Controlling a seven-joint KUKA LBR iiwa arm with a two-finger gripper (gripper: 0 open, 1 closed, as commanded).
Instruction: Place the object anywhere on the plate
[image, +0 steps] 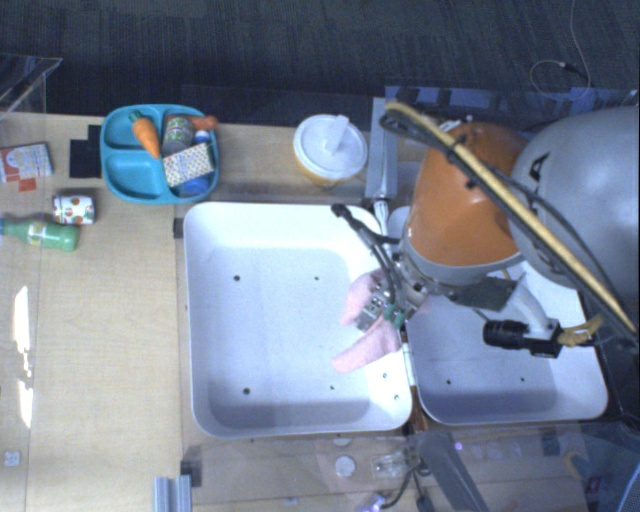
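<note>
Two white bins, the left bin (270, 310) holding one pink cloth (365, 345) beneath the gripper (385, 308), finger state indiscernible; one blue plate (120, 170) beyond that bin.

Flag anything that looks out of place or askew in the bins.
A pink cloth lies crumpled against the right wall of the left bin, under the gripper, one end trailing toward the bin's front. Nothing looks spilled or broken.
</note>
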